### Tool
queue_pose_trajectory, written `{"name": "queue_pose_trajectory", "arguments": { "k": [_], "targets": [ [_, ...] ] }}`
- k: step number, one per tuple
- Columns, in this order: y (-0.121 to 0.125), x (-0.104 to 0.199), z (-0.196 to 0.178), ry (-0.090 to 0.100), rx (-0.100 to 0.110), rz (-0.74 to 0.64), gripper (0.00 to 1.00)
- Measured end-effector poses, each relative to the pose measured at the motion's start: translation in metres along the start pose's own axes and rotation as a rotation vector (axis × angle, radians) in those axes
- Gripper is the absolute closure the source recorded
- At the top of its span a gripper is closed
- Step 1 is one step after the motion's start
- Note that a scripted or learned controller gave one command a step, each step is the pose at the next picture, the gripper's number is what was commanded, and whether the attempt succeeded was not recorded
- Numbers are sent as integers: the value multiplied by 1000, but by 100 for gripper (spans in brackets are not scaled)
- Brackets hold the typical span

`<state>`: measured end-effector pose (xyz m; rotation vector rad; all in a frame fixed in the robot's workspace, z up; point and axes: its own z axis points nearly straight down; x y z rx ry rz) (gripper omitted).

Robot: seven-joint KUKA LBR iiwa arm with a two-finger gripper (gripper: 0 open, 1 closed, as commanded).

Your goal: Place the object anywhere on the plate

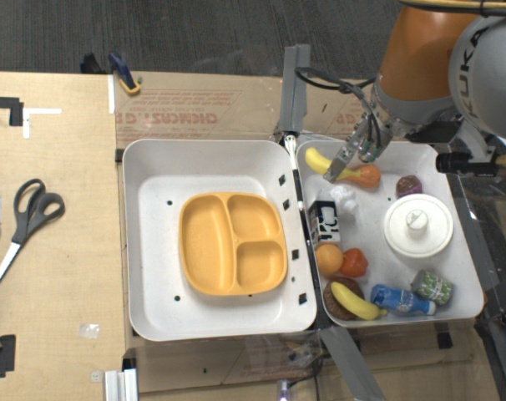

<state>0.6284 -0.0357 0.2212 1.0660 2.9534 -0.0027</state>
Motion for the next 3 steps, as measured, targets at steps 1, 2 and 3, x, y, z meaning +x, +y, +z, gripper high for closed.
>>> {"name": "queue_pose_trajectory", "arguments": {
  "k": [1, 2, 3],
  "targets": [
    [25, 87, 30, 2, 0, 120, 100],
    [13, 163, -71, 1, 0, 202, 100],
    [13, 163, -71, 1, 0, 201, 0]
  ]
}}
